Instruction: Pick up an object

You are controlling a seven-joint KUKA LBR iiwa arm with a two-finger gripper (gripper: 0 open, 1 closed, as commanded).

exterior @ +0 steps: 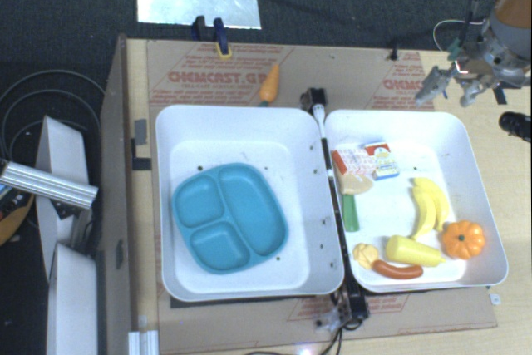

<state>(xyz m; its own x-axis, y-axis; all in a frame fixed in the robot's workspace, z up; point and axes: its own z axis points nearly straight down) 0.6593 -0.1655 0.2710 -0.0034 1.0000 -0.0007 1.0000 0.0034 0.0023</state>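
Two bins noted, camera view. Gripper [453, 84] hangs beyond the right bin's [465, 137] far rim, fingers spread wide, holding nothing. Banana [428, 204], pumpkin [462, 239] and carton [366, 162] lie inside. Approach stage; next move requires descent over one item.

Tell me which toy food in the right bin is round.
The orange pumpkin, at the right bin's near right corner. The bananas, yellow corn and sausage beside it are long.

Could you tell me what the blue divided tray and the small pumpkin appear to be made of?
The blue divided tray looks like moulded plastic with a smooth matte finish: even colour, rounded compartments. The pumpkin seems a plastic toy, glossy orange with ribbed sides, though rubber is possible.
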